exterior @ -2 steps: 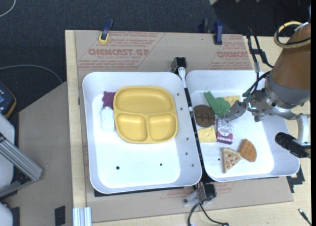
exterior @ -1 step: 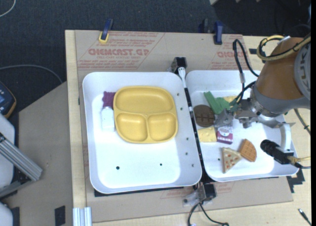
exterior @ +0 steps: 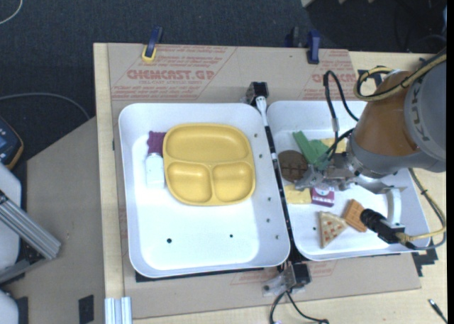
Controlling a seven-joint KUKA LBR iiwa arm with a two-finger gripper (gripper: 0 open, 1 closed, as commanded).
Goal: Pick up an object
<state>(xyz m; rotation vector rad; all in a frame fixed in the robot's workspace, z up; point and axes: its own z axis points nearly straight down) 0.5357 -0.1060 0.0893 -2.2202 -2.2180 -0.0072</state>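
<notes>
**Arm down among the bits in the right bin**

Closest to me, a black clamp (exterior: 299,273) with loose cables sits at the front edge of the desk (exterior: 106,174), between the two bins. Brown paper covers the desk. Along its far side, reddish letters read "CHEMCAST GP" (exterior: 170,74). The same print shows again further right, partly hidden by the arm (exterior: 386,124). The smaller lines around it are too fine to read.

The arm comes in over the right bin (exterior: 305,118), and the fingers (exterior: 323,177) are low over its middle. From where I stand I cannot tell whether they are open or closed, or whether anything is between them. Just on their near side lies a small item (exterior: 323,198) with a purple and red label, its print too small to make out. Just to their left is a brown disc (exterior: 292,165), with a green piece (exterior: 309,147) behind it and a pale yellow slab (exterior: 301,196) in front of it. Nearer the front rim lie a tan wedge (exterior: 330,229) with a waffle-like face and, just beside it, an orange block (exterior: 352,215).

In the left bin (exterior: 198,237) a yellow plate (exterior: 209,162) with three compartments lies flat in the far half. A purple thing (exterior: 156,142) and a white bottle (exterior: 154,171) rest against the plate's left side.
</notes>
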